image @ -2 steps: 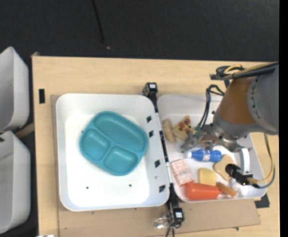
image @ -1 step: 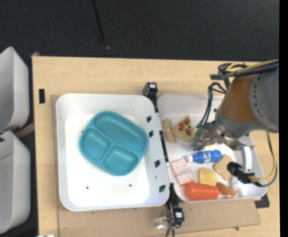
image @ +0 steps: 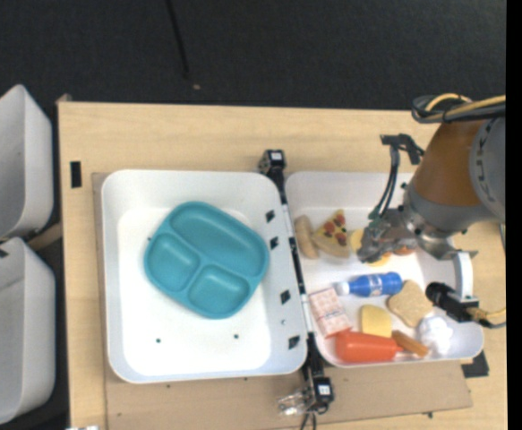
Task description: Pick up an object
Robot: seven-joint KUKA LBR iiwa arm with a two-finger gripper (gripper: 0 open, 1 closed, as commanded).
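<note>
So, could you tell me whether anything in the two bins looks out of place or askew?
Nothing looks spilled or damaged. The teal plate sits askew in the left bin; the right bin holds a loose jumble of toy food.

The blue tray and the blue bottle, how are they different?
The blue tray is teal, wide and flat with three compartments; the blue bottle is darker blue, slim, with a white cap. The tray lies alone in the left bin; the bottle lies on its side among toy food in the right bin. Both are blue.
</note>
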